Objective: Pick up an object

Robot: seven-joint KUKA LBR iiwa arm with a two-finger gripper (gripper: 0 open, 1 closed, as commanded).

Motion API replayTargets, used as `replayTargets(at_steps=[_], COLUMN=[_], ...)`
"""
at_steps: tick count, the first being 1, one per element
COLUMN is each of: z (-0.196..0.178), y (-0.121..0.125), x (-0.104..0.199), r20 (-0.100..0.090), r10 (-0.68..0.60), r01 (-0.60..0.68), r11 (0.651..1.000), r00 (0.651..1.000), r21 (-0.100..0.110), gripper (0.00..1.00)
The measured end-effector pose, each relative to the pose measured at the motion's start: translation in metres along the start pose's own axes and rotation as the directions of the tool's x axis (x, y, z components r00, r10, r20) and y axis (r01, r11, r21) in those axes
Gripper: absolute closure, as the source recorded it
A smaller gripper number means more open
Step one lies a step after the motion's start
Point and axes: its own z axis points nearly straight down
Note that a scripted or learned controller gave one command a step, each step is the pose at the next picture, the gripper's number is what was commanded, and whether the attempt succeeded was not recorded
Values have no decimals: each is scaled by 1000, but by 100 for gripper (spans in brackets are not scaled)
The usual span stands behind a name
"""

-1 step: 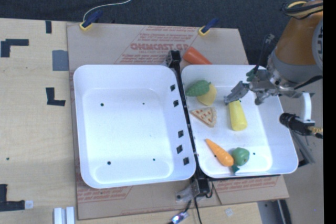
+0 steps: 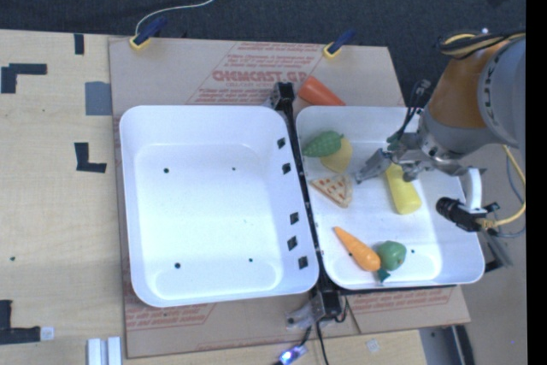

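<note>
The right bin [image 2: 427, 269] holds several toy foods: a yellow cylinder [image 2: 405, 196], a green leafy piece [image 2: 322, 144] lying on a yellow lump [image 2: 340, 159], a tan wedge [image 2: 333, 190], an orange carrot [image 2: 356, 247] and a green round piece [image 2: 392, 254]. My gripper [image 2: 390, 171] hangs over the middle of this bin, open, with its fingers spread to either side of the yellow cylinder's upper end. Nothing is lifted; the cylinder lies on the bin floor.
The left bin [image 2: 137, 184] stands beside the right one, with a black divider strip [image 2: 295, 184] between them. A red-orange item [image 2: 321, 91] lies just beyond the right bin's far rim. The arm's orange band [image 2: 457, 85] and cables sit at the right.
</note>
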Motion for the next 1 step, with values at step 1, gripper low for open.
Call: replayTargets(at_steps=[1], z=[36], y=[29], x=[62], r20=[-2], r10=[-5], r01=[5], r11=[1000], r00=[1000], r21=[0], gripper=[0])
